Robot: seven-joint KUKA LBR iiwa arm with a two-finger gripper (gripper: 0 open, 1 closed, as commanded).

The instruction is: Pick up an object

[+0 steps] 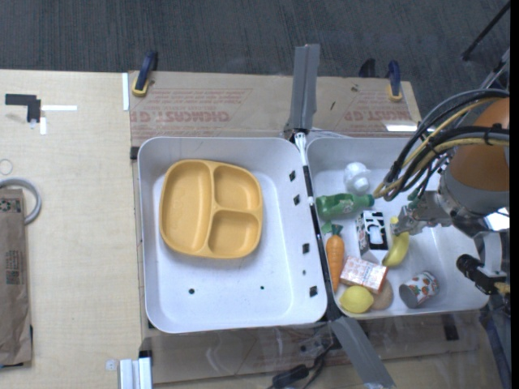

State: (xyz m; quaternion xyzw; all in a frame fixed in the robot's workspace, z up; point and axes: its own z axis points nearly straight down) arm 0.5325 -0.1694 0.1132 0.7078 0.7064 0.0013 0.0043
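Two white bins [154, 241]; gripper [408, 220] above the banana [396, 251], grip state unclear

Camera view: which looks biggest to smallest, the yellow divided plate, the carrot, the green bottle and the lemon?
1. Yellow divided plate, by far.
2. Carrot and green bottle: too alike to rank.
3. Lemon, smallest.

Hidden and cut-off bits

The arm [478, 164] runs off the right edge, and its cables cover part of the right bin [442, 254]. The gripper [408, 220] is too small and blurry to make out. The lemon [356, 299] hides part of a brown thing behind it. The paper bag [12, 274] is cut off at the left edge.
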